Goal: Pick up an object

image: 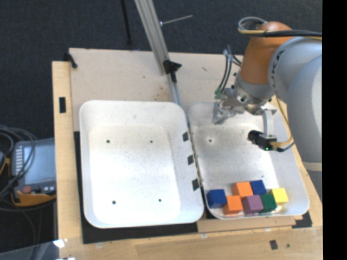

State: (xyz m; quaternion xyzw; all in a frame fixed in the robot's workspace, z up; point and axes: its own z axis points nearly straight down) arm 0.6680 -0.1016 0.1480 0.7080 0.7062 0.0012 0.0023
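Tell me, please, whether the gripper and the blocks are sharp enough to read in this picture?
In the camera view the gripper is smeared, so its fingers are unreadable; the blocks at the right bin's near edge look soft but keep distinct colours; lighting is even, without strong glare.

Dark carpet floor [65,15] all round a light wooden bench [114,75]. Aluminium extrusion post [152,28] leans across the bench (black bracket partway down). Cables and pendant [32,169] at left.

The tan bench [116,75] bears two white bins [135,161] [238,150] side by side.
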